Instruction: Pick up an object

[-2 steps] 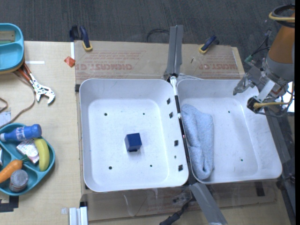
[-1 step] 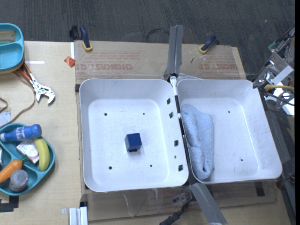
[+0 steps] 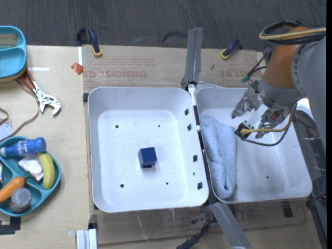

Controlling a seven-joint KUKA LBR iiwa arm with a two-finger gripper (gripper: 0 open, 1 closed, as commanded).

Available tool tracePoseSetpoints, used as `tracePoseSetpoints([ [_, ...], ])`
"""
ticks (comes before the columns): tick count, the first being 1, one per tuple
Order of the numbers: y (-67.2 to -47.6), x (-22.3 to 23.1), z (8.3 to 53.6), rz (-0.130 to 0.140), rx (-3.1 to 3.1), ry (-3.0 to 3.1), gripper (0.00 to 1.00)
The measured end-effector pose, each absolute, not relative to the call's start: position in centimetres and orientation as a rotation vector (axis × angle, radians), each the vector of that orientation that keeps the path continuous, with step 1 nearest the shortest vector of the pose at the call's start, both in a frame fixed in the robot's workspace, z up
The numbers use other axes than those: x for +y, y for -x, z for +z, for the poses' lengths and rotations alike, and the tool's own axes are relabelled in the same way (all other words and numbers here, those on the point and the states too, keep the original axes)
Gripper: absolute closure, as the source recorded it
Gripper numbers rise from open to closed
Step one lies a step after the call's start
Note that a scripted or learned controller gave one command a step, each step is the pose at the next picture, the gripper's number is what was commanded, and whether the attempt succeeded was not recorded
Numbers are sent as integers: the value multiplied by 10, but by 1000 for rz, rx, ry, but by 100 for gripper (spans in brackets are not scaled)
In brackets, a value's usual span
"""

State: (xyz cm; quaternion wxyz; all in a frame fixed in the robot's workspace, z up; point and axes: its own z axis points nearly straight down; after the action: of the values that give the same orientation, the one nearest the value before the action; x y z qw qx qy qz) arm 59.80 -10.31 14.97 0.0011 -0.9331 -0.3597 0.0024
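- The pincer hangs over the upper part of the right bin, at the right of the frame, below the arm's orange band.
- I cannot tell whether the pincer is open or closed; cables and wrist parts crowd it.
- A blue cube sits in the left bin, a little below that bin's centre, in the lower middle of the frame.
- The cube lies well apart from the pincer, to its lower left, with the divider between the two bins in between.
- A light blue-grey towel lies crumpled along the left side of the right bin, running from near the pincer down to the bin's lower left corner; it is just to the left of and below the pincer.
- On the desk at the left edge of the frame stand a blue tray holding a banana, a carrot and a bottle, and a wrench above it.
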Motion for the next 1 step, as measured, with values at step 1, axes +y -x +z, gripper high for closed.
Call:
tracePoseSetpoints([
  [1,-621,-201,171,3,-1316,2853,0],
])
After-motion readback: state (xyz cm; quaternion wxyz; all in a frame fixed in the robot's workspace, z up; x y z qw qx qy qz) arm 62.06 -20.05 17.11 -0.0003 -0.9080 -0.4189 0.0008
